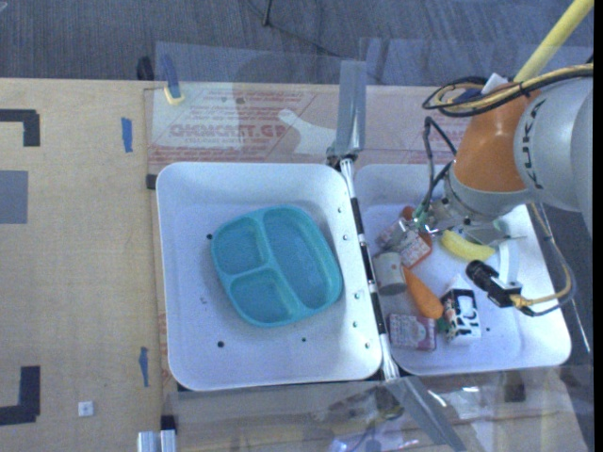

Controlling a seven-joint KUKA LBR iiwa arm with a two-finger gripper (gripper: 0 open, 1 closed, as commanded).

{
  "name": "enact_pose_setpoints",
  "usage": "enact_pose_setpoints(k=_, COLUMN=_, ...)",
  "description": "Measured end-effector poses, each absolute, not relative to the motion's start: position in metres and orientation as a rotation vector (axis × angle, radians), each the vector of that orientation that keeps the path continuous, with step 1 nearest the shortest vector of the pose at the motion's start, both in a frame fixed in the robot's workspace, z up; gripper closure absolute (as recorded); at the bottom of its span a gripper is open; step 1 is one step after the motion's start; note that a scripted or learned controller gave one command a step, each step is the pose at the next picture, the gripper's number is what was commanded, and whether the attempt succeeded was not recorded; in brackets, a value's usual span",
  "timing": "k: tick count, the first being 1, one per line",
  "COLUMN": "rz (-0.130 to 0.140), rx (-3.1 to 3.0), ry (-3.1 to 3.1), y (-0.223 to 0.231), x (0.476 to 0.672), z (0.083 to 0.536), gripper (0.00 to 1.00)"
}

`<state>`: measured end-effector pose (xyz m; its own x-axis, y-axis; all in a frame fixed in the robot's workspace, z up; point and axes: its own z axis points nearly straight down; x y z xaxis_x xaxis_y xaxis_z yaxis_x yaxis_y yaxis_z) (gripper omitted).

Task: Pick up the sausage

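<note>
The gripper hangs low over the upper left part of the right bin, below the arm's orange band. A small red-brown piece shows just at its left edge; I cannot tell what it is or whether it is gripped. An orange, elongated sausage-like piece lies slanted in the middle of the right bin, a short way below the gripper and apart from it.
Around it in the right bin lie a yellow banana, a grey can, a red-and-white packet, a pink packet and a black-and-white item. The left bin holds a teal divided plate.
</note>
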<state>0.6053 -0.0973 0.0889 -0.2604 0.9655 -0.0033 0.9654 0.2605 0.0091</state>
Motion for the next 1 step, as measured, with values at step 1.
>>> enact_pose_setpoints(k=1, rz=0.011, rx=1.907, ry=2.478, y=-0.1002, x=0.6069, z=0.1008, gripper=1.00)
